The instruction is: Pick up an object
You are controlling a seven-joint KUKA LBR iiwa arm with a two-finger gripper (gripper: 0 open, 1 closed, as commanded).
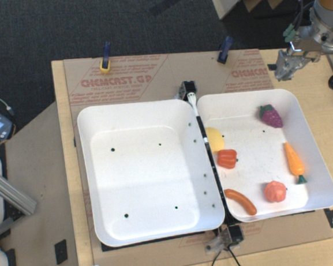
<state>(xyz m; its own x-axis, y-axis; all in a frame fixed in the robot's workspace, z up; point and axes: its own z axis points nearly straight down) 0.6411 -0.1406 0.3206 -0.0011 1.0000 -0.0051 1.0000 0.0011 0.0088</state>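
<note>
The end effector (288,62) hangs at the far right, above the surface (149,67) just beyond the far edge of the right bin (317,162). Nothing sits between its fingers, and whether they are spread or closed I cannot tell at this size.

All the candidates lie in the right bin, six toy foods, one of each:
- a purple grape bunch (271,116) near the far right corner
- a yellow piece (214,138), perhaps a lemon, against the left wall
- a red pepper (226,158) just near of the yellow piece, almost touching it
- an orange carrot (294,159) along the right side
- a sausage (241,201) at the near left
- a red-orange round fruit (275,191), possibly a strawberry, at the near right

The left bin (140,166) makes two bins in all. Two clamps (106,57) sit at the far edge of the board.

These look like light, hollow plastic toys: stiff, smooth and likely slippery, not fragile. The rounded ones would probably squirt out of a pinch, so the carrot or sausage seems easier, taken across its narrow width at mid-length. The grape bunch lies closest to the end effector and stands well apart from the others.
</note>
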